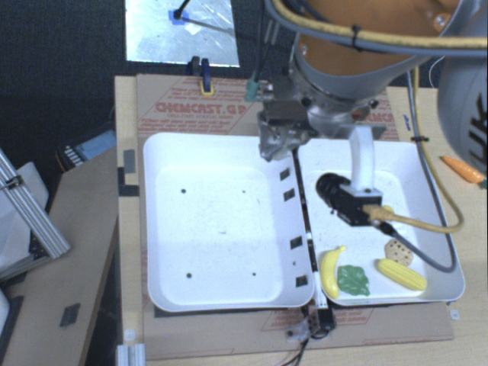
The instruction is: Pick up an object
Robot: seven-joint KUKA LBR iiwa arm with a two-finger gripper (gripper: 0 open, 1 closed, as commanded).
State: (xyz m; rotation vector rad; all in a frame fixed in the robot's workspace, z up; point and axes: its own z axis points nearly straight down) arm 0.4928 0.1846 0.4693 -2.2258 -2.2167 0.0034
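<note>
My gripper (278, 145) hangs over the far end of the divider between the two white bins, at the back edge of the right bin (438, 204). Nothing shows in its grasp. In the right bin's front part lie a yellow banana (329, 271), a green leafy piece (353, 280) touching it, a yellow corn cob (402, 274) and a small tan cookie (397, 252). All of these lie well in front of the gripper and to its right. The arm's orange band and grey wrist cover the bin's far right corner.
A black device (343, 198) on a white bracket, with a yellow cable, hangs over the middle of the right bin. The left bin (152, 204) lies beside it. A shiny foil sheet (179, 17) lies beyond the bench, and an orange tool (463, 168) lies at the right.
</note>
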